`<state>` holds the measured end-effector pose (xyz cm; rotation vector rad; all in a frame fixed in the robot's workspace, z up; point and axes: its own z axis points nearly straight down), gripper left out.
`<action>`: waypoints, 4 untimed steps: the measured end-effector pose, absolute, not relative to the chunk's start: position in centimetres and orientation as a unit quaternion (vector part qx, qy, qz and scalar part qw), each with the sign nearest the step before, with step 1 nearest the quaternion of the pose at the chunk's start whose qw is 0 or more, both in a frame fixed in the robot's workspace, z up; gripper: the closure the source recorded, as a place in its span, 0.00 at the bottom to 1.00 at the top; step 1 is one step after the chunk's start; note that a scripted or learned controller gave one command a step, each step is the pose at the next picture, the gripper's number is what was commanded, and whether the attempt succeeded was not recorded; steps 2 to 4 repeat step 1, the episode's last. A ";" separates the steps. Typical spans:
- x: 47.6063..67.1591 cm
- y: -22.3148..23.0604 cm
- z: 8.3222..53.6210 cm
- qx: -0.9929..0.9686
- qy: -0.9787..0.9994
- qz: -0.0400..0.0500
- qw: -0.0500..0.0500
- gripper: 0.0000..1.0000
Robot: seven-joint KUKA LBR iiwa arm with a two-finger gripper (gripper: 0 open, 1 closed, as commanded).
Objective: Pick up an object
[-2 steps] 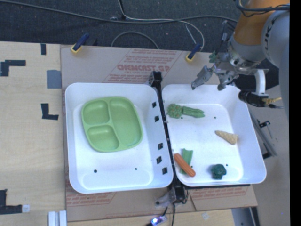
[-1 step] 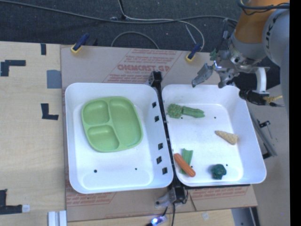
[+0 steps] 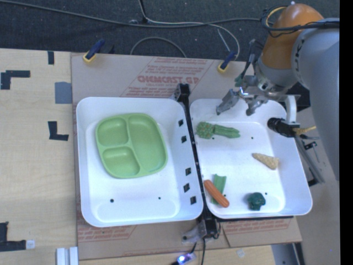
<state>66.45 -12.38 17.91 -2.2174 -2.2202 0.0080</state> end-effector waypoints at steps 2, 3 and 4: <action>66.6 -12.5 11.5 -0.707 -0.708 0.003 0.002 0.00; 66.6 -12.5 11.5 -0.707 -0.708 0.003 0.002 0.00; 66.6 -12.5 11.5 -0.707 -0.708 0.003 0.002 0.00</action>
